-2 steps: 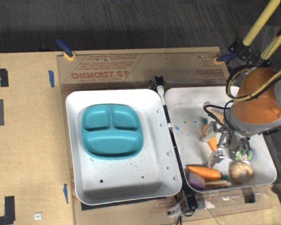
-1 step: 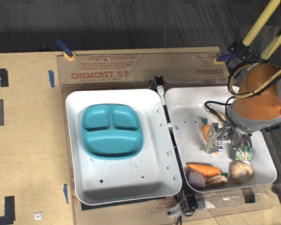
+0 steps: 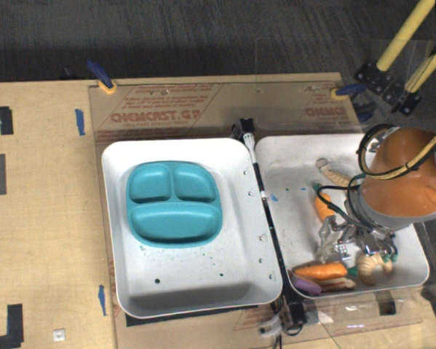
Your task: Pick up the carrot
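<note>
An orange carrot (image 3: 324, 204) with a small green tip lies in the right bin (image 3: 290, 166), partly hidden under the arm's cables. My gripper (image 3: 341, 242) hangs low over the bin floor just below and to the right of that carrot, with the orange-banded wrist (image 3: 402, 179) above it. A second orange, carrot-like piece (image 3: 322, 271) rests along the bin's front wall, just below the gripper, on something purple.
The left bin (image 3: 136, 284) holds a teal divided plate (image 3: 174, 202). In the right bin a beige piece (image 3: 333, 174) lies toward the back and a beige rounded item (image 3: 369, 267) sits at the front right. A black divider (image 3: 263, 204) runs between the bins.
</note>
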`<state>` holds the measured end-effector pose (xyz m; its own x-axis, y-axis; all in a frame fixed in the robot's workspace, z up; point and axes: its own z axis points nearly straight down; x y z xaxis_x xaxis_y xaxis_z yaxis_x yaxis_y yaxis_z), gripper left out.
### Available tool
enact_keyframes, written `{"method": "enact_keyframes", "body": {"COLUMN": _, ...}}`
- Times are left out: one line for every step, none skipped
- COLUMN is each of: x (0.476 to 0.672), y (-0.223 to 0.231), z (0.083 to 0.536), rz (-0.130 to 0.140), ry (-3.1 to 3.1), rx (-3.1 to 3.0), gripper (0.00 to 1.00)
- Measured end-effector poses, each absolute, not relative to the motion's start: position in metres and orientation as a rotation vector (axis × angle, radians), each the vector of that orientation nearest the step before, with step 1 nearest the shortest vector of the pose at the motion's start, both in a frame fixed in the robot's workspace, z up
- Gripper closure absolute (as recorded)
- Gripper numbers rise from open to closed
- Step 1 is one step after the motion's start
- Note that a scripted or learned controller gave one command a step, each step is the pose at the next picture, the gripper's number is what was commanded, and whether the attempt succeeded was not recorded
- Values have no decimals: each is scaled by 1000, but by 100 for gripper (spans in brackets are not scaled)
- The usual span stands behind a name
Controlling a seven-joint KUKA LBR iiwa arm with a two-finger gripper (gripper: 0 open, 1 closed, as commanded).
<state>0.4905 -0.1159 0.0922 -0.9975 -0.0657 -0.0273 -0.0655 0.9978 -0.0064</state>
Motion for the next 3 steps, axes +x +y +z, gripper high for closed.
{"method": "enact_keyframes", "body": {"x": 504, "y": -170, "z": 91, "rz": 2, "ry": 3104, "rx": 344, "gripper": 100}}
{"method": "enact_keyframes", "body": {"x": 488, "y": -131, "z": 92, "rz": -13, "ry": 3112, "rx": -87, "gripper": 100}}
{"method": "enact_keyframes", "body": {"x": 578, "y": -145, "z": 91, "rz": -5, "ry": 3108, "rx": -301, "gripper": 100}}
